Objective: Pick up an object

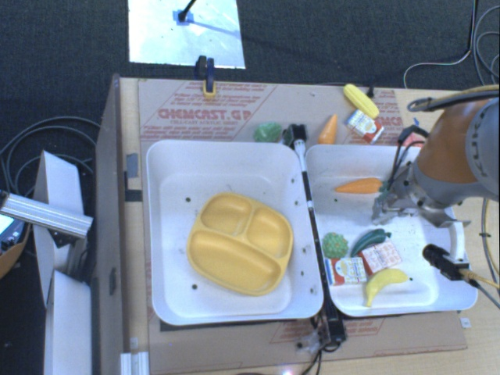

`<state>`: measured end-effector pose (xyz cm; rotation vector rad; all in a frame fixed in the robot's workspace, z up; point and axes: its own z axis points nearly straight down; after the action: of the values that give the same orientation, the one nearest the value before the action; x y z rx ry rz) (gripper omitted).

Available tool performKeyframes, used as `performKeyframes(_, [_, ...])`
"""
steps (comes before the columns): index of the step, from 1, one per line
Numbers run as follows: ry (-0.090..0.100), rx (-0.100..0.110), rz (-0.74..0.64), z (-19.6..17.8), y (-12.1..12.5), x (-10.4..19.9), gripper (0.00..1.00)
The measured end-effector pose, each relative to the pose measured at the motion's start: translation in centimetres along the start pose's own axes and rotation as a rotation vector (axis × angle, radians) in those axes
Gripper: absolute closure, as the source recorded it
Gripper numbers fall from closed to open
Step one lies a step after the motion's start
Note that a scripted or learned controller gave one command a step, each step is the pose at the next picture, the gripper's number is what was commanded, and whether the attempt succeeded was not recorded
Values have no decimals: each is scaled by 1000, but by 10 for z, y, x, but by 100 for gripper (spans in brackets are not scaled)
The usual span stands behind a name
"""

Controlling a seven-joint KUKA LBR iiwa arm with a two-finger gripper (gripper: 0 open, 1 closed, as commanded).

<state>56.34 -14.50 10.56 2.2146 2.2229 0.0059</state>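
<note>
The right bin point(367, 307) holds an orange carrot point(358, 185), a green broccoli floret point(335, 245), a dark green vegetable point(367, 241), two small red-and-white cartons point(348, 270) point(382, 256) and a yellow banana point(383, 284). My gripper point(388, 207) hangs low over this bin, just right of the carrot's tip and above the dark green vegetable. Nothing shows in its grasp. The grey arm with its orange band point(453, 143) comes in from the right.
The left bin point(168, 209) carries a yellow divided plate point(239, 242). On the cardboard behind the bins lie a corn cob point(361, 100), a second small carrot point(329, 130), a carton point(365, 125) and a green item point(268, 133). Cables trail at the right.
</note>
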Motion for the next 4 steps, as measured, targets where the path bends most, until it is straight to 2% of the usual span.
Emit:
performKeyframes(1, [-3,-5,4,-107,-24,-11,100])
performKeyframes(2, [-1,3,3,-100,-25,-9,0])
performKeyframes(3, [1,10,3,-13,-24,0,0])
performKeyframes(4, [0,7,3,23,-18,-2,0])
